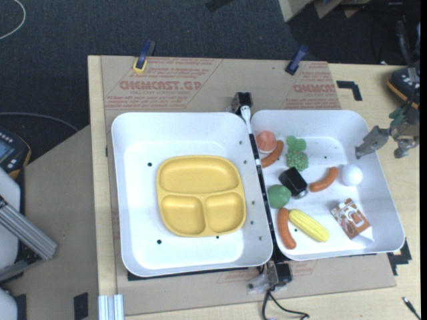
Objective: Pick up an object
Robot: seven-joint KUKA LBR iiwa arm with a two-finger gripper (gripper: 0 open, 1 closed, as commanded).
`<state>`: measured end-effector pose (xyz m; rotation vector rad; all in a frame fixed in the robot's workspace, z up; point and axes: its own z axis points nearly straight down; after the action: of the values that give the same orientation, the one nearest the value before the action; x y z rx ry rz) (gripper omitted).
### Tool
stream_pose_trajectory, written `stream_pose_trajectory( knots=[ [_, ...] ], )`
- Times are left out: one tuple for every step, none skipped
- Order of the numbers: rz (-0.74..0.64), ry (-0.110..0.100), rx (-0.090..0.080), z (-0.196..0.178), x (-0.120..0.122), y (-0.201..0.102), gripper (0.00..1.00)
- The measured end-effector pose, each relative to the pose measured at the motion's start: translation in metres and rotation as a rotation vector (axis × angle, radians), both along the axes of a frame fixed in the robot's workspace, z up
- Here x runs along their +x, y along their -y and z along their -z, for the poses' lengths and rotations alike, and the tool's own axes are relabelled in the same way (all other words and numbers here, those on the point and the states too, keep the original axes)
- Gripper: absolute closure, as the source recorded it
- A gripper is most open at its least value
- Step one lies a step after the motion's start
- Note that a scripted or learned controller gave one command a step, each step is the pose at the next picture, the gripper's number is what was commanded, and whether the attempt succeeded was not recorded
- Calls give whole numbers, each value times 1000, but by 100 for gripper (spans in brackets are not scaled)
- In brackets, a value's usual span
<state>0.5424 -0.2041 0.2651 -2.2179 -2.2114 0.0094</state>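
Note:
The right bin (373,235) holds several toy foods: a corn cob (309,225), a red sausage (285,228), an orange sausage (323,179), a white ball (351,175), green broccoli (296,153), a black block (292,179), a green lump (279,195), a peach ball (266,139) and a brown-and-white packet (350,218). My gripper (383,147) hangs over the bin's right rim, above and right of the white ball. Its fingers are spread open with nothing between them.
The left bin (133,145) contains a yellow divided tray (200,195). A black divider strip (257,172) runs between the bins. Clamps (142,57) sit at the board's far edge. Grey equipment (20,232) stands at the far left.

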Motion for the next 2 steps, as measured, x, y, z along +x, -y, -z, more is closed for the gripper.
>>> stream_pose_trajectory(
  knots=[
    [-3, 11, -3, -6, 2, 0, 0],
    [-3, 6, -1, 38, 1, -6, 0]
  ],
)
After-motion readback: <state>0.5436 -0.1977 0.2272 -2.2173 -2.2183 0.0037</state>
